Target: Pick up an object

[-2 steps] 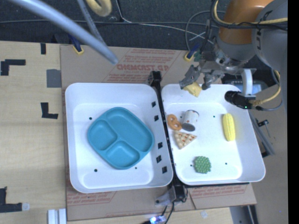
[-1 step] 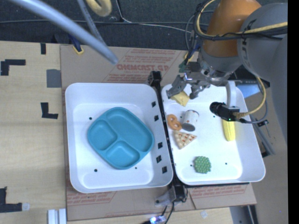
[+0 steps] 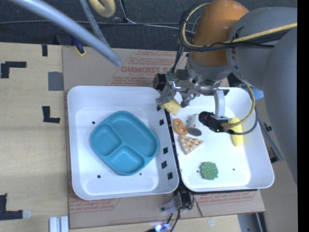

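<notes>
My gripper (image 3: 174,100) hangs over the divider between the two bins, near their far end. A small pale yellow block (image 3: 171,107) sits between its fingertips, and the fingers are shut on it. The block looks lifted above the rim. In the right bin (image 3: 260,178) just below the gripper lie an orange ring-shaped piece (image 3: 179,126), a tan waffle-patterned wedge (image 3: 190,144) and a green bumpy ball (image 3: 208,170). A yellow piece (image 3: 236,135) lies further right, partly behind the robot's cable.
The left bin (image 3: 79,178) holds a blue divided plate (image 3: 124,141) in its middle. The arm's grey body and orange band (image 3: 217,28) cover the far right of the right bin. Cardboard (image 3: 140,66) lies under both bins.
</notes>
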